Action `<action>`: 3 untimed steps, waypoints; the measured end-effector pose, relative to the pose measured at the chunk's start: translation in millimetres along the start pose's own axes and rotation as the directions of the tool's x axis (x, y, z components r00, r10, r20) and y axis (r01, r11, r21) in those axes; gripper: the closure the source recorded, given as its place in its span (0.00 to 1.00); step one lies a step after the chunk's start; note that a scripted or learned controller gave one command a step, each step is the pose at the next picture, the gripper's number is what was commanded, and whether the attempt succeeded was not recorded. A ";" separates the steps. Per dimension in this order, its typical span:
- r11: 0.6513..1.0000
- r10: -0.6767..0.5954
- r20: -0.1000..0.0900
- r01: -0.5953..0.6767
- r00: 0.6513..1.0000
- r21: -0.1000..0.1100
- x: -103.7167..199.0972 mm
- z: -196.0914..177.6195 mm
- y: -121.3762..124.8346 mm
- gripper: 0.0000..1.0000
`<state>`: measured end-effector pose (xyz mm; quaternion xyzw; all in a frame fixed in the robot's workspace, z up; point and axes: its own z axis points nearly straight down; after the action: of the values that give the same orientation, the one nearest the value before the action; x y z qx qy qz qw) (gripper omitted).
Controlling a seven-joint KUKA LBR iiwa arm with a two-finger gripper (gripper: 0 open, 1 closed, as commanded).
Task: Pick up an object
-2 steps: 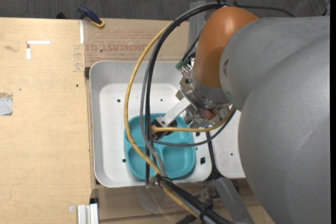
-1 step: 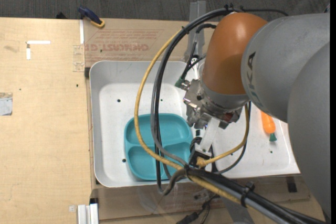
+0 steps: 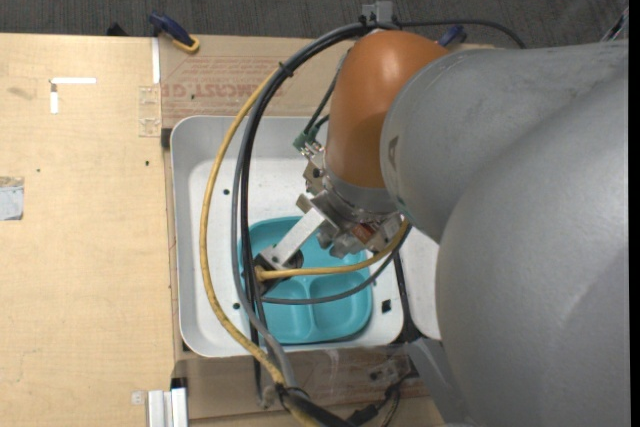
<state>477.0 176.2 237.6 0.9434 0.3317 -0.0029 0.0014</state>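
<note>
The gripper [image 3: 348, 231] hangs low over the left white bin [image 3: 192, 215]. Its tip is hidden by the wrist, so I cannot tell if it is open or closed, or if it has hold of anything. Just under it lies a teal dish [image 3: 315, 307] with shallow compartments, in the near right part of this bin; the far edge of the dish is covered by the gripper. Above the wrist comes the orange band [image 3: 370, 105], then the grey arm [image 3: 540, 215] on the right. Left of the bin is a pale wooden board [image 3: 80, 215]. At the board's far edge sits a blue clamp [image 3: 170, 27].
</note>
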 end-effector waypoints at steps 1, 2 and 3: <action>0.960 -0.280 -0.011 0.280 0.960 -0.007 43.5 131.5 -27.5 1.00; 0.737 -0.676 -0.001 0.676 0.737 -0.002 11.8 -16.5 -1.3 1.00; 0.496 -0.869 -0.001 0.869 0.496 -0.003 -19.5 -53.1 25.3 1.00</action>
<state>477.9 144.5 290.9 0.6492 0.7606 -0.0018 0.0006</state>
